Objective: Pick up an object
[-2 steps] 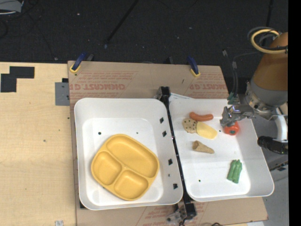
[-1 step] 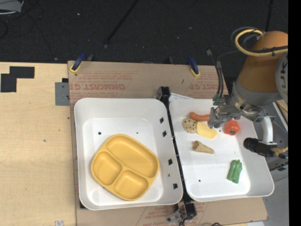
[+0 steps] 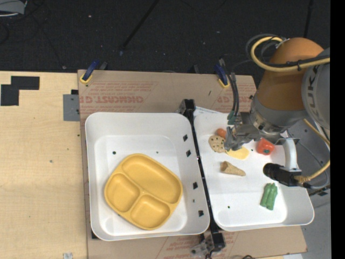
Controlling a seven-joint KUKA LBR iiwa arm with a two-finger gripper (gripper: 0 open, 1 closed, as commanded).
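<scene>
End effector (image 3: 233, 144) | lowered into right bin (image 3: 302, 212) | over yellow piece (image 3: 241, 154)

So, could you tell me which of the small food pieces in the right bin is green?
The green piece near the bin's front right; the others are orange, red, yellow or tan.

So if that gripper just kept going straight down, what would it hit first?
Probably the pale yellow piece lying right under the gripper in the right bin, with the cookie just beside it; depth is hard to judge from above.
</scene>
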